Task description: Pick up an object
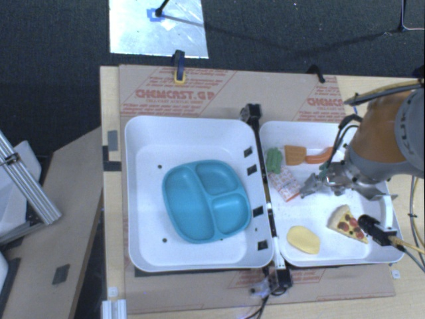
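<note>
- Two white bins sit side by side on the table [109,105].
- The left bin [143,178] holds one blue plate [202,201] with three compartments, lying flat in its middle.
- The right bin [335,252] holds five loose things, one of each:
  - a green piece [273,158] at the far left, beside the divider
  - an orange spatula-like toy [300,155] just right of it
  - a pink-and-white packet [285,185] nearer, by the left wall
  - a yellow oval [303,239] near the front rim
  - a pizza slice [345,223] to the right of the oval
- The gripper [311,186] hangs over the middle of the right bin, just right of the packet. Whether it is spread or pressed together cannot be told, and nothing is seen held in it.
</note>
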`<state>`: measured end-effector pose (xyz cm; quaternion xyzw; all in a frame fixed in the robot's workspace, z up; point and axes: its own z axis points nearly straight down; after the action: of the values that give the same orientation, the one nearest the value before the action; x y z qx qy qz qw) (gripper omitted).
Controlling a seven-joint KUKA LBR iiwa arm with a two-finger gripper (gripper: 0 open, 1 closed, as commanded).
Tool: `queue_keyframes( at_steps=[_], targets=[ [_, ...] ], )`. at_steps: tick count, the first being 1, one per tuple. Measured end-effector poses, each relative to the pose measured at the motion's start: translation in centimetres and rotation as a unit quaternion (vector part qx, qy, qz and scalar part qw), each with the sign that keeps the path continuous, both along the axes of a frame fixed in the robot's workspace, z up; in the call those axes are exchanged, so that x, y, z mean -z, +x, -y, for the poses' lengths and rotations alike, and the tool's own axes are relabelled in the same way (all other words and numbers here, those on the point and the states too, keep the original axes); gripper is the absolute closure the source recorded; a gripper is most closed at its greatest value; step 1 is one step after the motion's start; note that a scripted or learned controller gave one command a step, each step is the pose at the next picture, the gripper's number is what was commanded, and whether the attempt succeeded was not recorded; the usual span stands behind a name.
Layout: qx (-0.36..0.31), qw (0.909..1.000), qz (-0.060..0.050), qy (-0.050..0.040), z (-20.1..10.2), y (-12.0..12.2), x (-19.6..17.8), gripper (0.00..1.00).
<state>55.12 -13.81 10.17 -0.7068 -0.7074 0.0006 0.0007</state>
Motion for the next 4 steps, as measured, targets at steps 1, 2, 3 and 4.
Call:
queue_keyframes(
  at_steps=[1,2,3,4],
  targets=[
    [0.000,1.0000,0.001,-0.0002,0.0,0.0,1.8,0.00],
    [0.000,1.0000,0.002,-0.0003,0.0,0.1,0.6,1.00],
    [-0.002,1.0000,0.004,-0.0006,-1.0,0.4,-5.1,1.00],
    [-0.002,1.0000,0.005,-0.0010,-0.7,1.5,-10.2,1.00]
  ],
)
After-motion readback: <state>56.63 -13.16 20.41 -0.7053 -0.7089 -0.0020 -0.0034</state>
